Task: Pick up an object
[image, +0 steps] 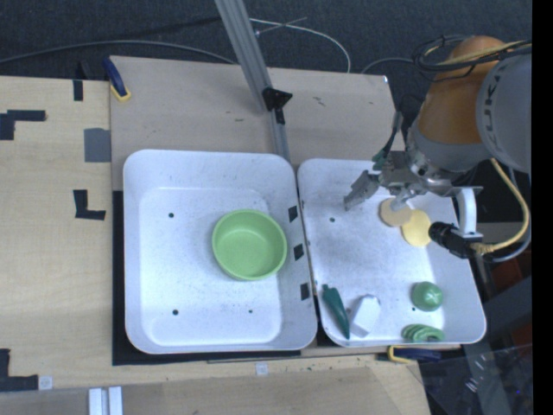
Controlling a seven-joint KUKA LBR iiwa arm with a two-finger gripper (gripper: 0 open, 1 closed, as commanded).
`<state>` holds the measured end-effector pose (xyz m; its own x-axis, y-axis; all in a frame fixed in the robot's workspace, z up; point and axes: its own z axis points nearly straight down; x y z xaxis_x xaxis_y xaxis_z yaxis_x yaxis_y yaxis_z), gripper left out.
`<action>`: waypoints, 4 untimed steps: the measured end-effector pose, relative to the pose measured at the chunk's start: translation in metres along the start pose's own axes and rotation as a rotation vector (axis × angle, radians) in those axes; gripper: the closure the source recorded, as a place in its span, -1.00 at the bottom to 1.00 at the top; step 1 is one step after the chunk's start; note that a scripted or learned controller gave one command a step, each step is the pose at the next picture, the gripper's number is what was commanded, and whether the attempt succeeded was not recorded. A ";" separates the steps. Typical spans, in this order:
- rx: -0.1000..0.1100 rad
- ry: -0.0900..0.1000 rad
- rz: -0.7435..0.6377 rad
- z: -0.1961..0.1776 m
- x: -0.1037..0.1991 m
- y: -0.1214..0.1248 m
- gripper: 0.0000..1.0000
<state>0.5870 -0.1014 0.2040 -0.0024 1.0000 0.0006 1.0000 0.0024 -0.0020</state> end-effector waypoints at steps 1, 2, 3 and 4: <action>0.000 0.000 0.000 0.000 0.000 0.000 -1.00; 0.004 -0.001 0.001 0.046 0.006 0.001 -1.00; 0.006 -0.001 0.002 0.093 0.004 -0.008 -1.00; 0.000 -0.002 0.001 0.117 0.005 -0.008 -1.00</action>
<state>0.5784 -0.0967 0.0876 -0.0018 1.0000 -0.0014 1.0000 0.0018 -0.0020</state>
